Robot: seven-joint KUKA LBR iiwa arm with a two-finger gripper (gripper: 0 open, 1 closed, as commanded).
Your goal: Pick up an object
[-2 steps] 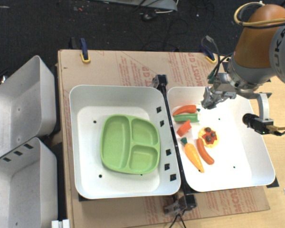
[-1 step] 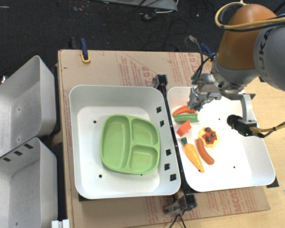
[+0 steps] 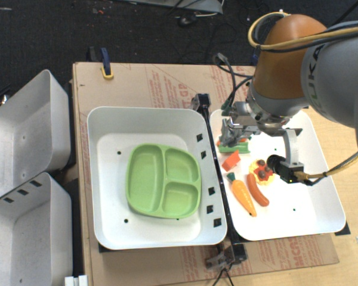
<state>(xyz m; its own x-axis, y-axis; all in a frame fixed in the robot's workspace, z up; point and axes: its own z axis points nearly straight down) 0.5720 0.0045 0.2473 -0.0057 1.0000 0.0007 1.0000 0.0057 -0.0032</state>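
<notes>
We see the green piece (image 3: 241,146) in the right bin (image 3: 322,219), by its left wall, directly under the gripper (image 3: 231,137); whether it is grasped, we cannot tell. We judge this the grasping step; next comes a clean lift clear of the orange block (image 3: 231,159).

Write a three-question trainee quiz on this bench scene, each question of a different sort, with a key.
1. True or false: the green divided plate lies in the left bin.
2. Which bin is the end effector over? A) left B) right
3. Fill in: the carrot lies beside a red ____.

Key:
1. True.
2. B; it is at that bin's upper left corner, by a green item and a small red-orange piece.
3. Sausage.
</notes>
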